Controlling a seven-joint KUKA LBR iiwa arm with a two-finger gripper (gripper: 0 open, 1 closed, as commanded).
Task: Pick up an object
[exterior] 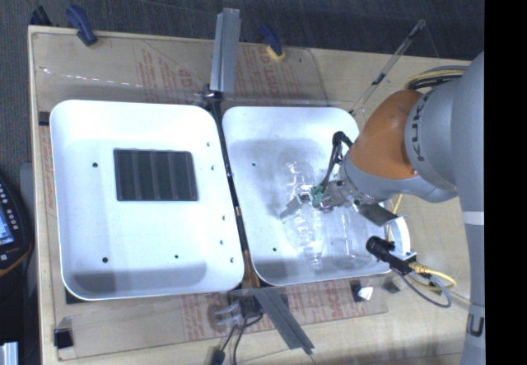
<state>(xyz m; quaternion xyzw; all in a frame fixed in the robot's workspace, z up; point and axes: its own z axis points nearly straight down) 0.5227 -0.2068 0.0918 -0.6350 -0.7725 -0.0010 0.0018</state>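
Observation:
A dark grey ribbed rectangular block (156, 175) lies flat in the left bin (82, 256), a little above its middle. In the right bin (255, 141) lie clear, glassy plastic pieces (311, 233), hard to tell apart against the white floor. My gripper (317, 195) is low over the middle of the right bin, right at the upper clear piece (294, 174), with a small green spot beside its tip. The grey arm with its orange band (387, 141) covers the bin's right side.
A metal bar (224, 50) stands at the back between the bins, with blue clamps (81, 24) along the bench's far edge. Another bracket (276, 318) sits at the front. A thin rod (394, 58) slants across the back right.

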